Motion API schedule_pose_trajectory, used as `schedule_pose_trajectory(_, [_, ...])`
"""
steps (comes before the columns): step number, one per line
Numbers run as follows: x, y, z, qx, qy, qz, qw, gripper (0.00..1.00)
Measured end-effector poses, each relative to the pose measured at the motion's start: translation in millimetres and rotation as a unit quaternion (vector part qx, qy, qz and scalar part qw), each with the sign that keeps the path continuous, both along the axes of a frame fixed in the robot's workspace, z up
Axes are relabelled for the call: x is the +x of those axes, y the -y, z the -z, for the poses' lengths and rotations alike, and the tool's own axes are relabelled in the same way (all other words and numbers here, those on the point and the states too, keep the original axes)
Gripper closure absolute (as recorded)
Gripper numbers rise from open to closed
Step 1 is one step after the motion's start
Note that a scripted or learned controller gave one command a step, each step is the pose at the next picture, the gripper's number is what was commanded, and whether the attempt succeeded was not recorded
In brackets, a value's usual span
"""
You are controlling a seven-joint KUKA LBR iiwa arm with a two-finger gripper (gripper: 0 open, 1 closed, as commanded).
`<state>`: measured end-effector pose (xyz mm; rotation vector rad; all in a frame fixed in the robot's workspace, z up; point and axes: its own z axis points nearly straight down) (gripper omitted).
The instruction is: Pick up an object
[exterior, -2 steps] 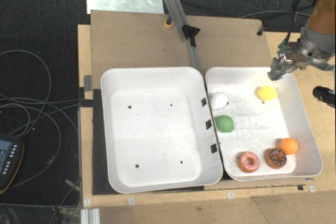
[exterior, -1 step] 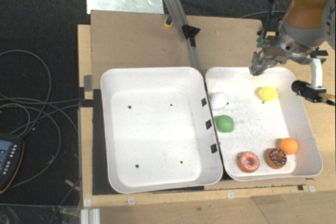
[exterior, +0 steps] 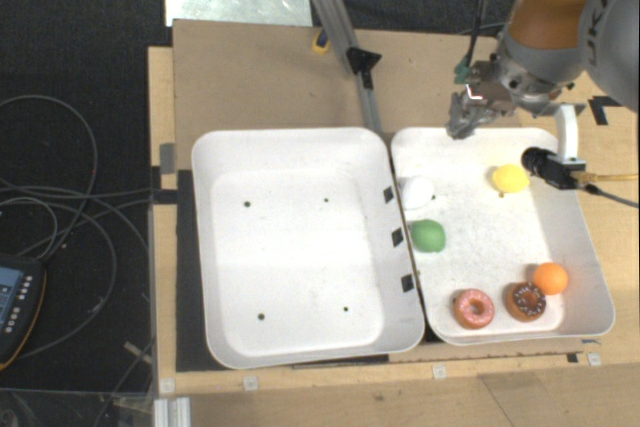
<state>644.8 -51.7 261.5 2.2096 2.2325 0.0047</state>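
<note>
Claw [exterior: 462, 127] over right bin's [exterior: 590, 260] far rim, finger spread unclear, arm cropped at frame edge

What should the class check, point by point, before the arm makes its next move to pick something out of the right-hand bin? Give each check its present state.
1. Things to pick lie in the right bin: ok. A yellow ball, green ball, white ball, orange ball and two doughnuts.
2. Gripper over a target: not ok; it hangs at the bin's far rim.
3. Gripper free of load: ok, nothing seen between its tips.
4. Fingers open: cannot tell.
5. Room around the yellow ball: ok, it lies apart from the rest.
6. Room around the doughnuts: not ok; they lie close together, with the orange ball beside them.
</note>
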Motion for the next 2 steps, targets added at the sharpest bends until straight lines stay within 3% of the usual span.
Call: schedule_pose_trajectory(2, [-2.7,-113.0,7.6,0.0006,-0.001,0.0,1.0,1.0])
